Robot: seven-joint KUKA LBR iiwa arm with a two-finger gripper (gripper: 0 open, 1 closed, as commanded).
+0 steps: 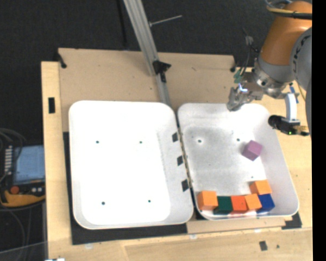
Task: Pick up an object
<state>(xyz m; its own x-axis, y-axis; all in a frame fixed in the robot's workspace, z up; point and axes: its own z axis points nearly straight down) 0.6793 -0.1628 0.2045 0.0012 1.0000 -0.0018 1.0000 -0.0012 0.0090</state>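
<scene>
A purple block [252, 150] lies alone in the right bin [217, 162], toward its right side. Along that bin's near edge sits a row of blocks: an orange one [208, 199], a dark green one [224, 204], a red-orange one [238, 203], an orange one [253, 202], a blue one [266, 202] and another orange one [261, 187] behind them. My gripper [237, 98] hangs over the far rim of the right bin, well above and behind the purple block. Nothing shows between its tips.
The left bin [125, 162] lies beside the right one. A slanted metal rail [146, 42] runs from the top down to the gap between the bins. A blue device and cables [22, 173] lie off the bench at the left.
</scene>
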